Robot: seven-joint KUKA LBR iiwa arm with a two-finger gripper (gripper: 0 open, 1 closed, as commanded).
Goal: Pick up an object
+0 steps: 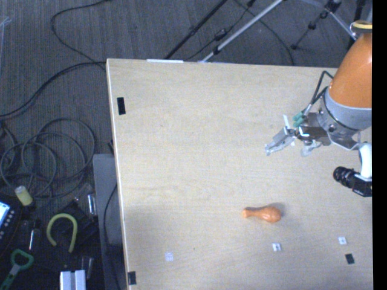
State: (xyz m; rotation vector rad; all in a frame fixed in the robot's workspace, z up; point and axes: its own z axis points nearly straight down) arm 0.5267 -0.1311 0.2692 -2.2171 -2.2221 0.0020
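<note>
Gripper [277, 144] spread, nothing between its fingers, above bare counter [193, 138]; orange pear-shaped object [263, 214] well apart, lower down

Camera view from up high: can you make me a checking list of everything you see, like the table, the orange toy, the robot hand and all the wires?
Surface: light wooden bench top, with small black and white markers near its edges.
Job's things: one orange pear-shaped object lying on its side, toward the near right of the bench.
Clutter: nothing seen on the bench besides the markers.
Grippers: gripper sits above the bench, apart from the orange object, nothing between its fingers.
Cables: black cables coiled on the floor at left.
Surroundings: grey carpet, tripod legs at top, green U-shaped tool on the floor.
</note>
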